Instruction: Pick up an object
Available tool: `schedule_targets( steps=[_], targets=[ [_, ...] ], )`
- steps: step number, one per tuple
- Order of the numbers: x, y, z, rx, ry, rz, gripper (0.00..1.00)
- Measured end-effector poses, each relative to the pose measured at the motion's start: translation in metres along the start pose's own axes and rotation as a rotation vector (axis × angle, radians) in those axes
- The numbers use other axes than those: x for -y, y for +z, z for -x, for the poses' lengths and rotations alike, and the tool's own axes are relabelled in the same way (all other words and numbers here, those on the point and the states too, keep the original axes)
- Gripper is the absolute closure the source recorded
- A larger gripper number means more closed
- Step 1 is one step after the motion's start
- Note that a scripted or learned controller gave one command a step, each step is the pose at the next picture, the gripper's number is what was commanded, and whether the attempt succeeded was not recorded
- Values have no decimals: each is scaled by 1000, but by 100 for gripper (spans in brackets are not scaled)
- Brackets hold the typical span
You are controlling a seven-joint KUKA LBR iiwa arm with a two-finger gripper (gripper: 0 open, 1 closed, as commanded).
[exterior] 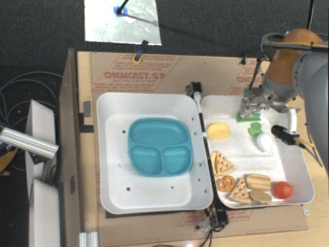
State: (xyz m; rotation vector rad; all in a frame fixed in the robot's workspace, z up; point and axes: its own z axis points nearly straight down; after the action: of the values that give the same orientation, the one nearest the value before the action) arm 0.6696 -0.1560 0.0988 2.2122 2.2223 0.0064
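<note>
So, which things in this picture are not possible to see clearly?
- Claw, camera view: its fingers are too small and dark to tell open from shut.
- Flat green piece, camera view: the claw covers part of it, so contact cannot be judged.
- Small green object: too small to identify.
- Arm: cut off by the right edge.

The bench [154, 68], covered in brown printed board, carries two white bins side by side, the left bin [110, 153] touching the right bin [303, 181] along their shared edge.
</note>
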Motion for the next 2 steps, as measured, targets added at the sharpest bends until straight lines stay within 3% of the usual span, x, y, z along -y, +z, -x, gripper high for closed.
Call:
schedule_targets(
  steps=[1,2],
  targets=[
    [0,1,0,0,-2,-1,0],
    [35,13,11,1,4,-3,0]
  ],
)
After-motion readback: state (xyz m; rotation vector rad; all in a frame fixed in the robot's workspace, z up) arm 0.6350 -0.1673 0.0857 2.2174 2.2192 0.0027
